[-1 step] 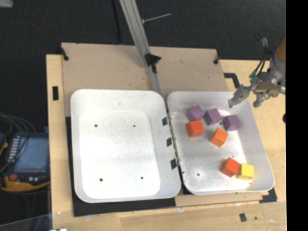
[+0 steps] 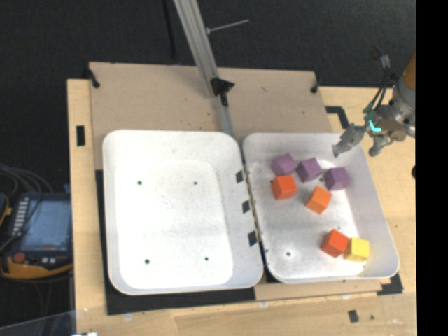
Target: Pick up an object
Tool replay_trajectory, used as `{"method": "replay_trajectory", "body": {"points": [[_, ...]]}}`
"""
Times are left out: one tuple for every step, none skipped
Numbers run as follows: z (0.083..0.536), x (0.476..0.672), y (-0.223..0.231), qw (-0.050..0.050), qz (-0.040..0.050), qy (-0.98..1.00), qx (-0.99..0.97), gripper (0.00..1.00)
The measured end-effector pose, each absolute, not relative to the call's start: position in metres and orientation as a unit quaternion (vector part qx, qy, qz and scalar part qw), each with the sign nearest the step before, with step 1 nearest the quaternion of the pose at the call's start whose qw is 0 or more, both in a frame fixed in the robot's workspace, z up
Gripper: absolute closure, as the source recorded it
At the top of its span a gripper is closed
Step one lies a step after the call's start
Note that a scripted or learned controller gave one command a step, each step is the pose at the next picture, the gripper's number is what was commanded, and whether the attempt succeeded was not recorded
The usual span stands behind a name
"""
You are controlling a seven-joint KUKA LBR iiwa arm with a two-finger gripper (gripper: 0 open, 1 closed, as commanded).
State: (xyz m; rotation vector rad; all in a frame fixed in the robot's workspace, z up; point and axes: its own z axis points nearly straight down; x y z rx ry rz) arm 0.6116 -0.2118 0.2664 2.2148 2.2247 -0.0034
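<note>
While seven blocks are lying loose in the right bin [image 2: 378, 219], none is being held. Three purple cubes [image 2: 309, 169] are being seen toward the far side, with an orange cube [image 2: 283, 186] just beside the leftmost and another orange cube [image 2: 318, 199] nearer the middle. A third orange block [image 2: 335, 243] is touching a yellow block [image 2: 358, 249] by the near rim. The gripper [image 2: 365, 141] is being held over the bin's far right corner, fingers spread apart and carrying nothing. The left bin [image 2: 119, 187] is lying alongside.
</note>
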Motion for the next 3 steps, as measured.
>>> {"method": "replay_trajectory", "body": {"points": [[0.218,0.621,-0.211,0.000,-0.0017,0.709,0.705,0.00],[0.167,0.624,-0.202,0.000,-0.0014,0.709,0.705,0.00],[0.126,0.633,-0.213,0.006,-0.0002,0.708,0.706,0.00]]}}
